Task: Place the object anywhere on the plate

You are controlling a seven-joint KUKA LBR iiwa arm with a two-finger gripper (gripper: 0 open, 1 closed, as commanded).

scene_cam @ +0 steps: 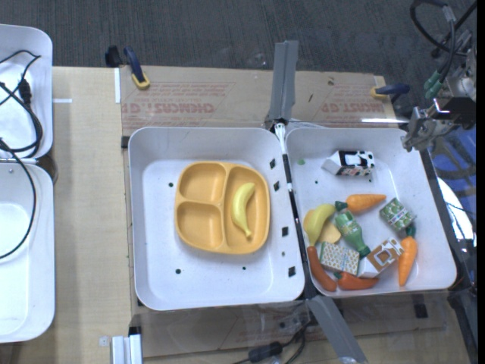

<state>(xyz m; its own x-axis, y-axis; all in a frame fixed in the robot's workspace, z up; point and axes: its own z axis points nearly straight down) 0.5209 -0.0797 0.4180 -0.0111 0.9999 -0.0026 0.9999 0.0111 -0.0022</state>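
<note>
Glossy yellow plastic plate (198, 226), smooth plastic banana (244, 208), matt white bins (151, 279), cardboard underlay (197, 105)

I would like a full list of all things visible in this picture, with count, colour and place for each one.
bins: 2, white, side by side on the bench
plate: 1, yellow, three compartments, in the left bin
banana: 1, yellow, in the plate's right compartment
milk carton: 1, black and white, top of the right bin
carrots: 2, orange, right bin
bottle: 1, green, middle of the right bin's pile
clamps: 2, blue with yellow, bench back edge
gripper: 1, grey, above the right bin's top right corner
</note>
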